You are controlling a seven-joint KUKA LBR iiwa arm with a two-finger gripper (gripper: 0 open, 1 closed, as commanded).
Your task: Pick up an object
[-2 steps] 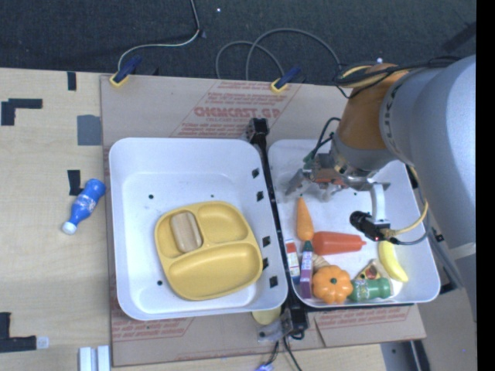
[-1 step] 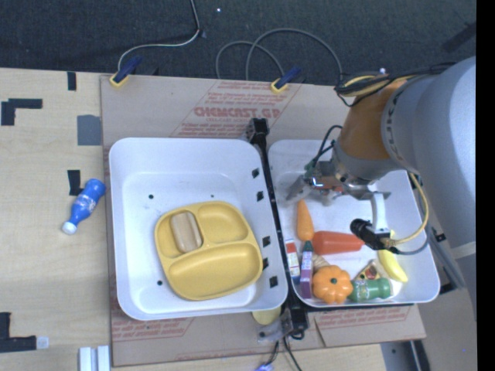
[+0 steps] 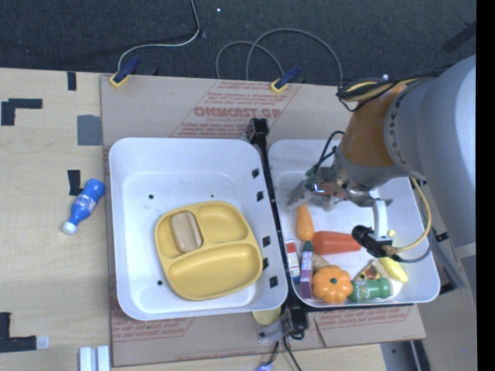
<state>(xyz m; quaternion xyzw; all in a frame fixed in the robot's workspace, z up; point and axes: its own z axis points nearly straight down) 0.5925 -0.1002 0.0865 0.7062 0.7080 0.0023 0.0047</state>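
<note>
Your arm's grey bulk with its orange band fills the right; its hand [image 3: 329, 195] sits low in the right bin [image 3: 288, 161], just above the small carrot [image 3: 305, 222]. You cannot tell its grip. Beside the carrot lie a red pepper [image 3: 335, 242], a pumpkin [image 3: 332, 284] and a green bottle [image 3: 373, 289]. Across, the left bin [image 3: 131, 168] holds a yellow divided plate [image 3: 209, 250]. Cardboard [image 3: 232, 114] beneath reads "CHEMCAST GP". A blue bottle [image 3: 83, 204] lies on the surface [image 3: 46, 176].

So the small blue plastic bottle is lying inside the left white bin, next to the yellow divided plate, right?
Not quite. The camera view shows the small blue plastic bottle lying outside the left white bin, on the wooden bench to its left. The yellow divided plate is inside that bin.
</note>
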